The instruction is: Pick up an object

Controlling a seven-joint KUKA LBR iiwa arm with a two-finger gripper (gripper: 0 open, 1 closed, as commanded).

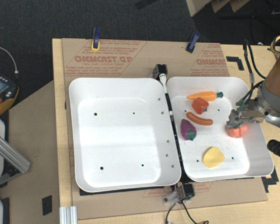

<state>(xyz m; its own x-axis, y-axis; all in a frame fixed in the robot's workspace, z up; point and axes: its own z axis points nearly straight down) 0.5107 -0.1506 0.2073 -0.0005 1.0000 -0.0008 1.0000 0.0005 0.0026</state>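
Reaching in from right, arm (275, 90) bent down; tool (236, 123) atop red object (238, 131), finger state unclear.

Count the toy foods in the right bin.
6: carrot, red piece, sausage, purple eggplant, yellow piece, and a red piece under the pincer.

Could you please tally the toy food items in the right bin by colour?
Orange: 1, long orange toy carrot
Red: 3, small red rounded toy, red toy sausage, red-pink rounded toy beneath the hand
Purple: 1, purple toy eggplant
Yellow: 1, yellow toy lemon
Total: 6
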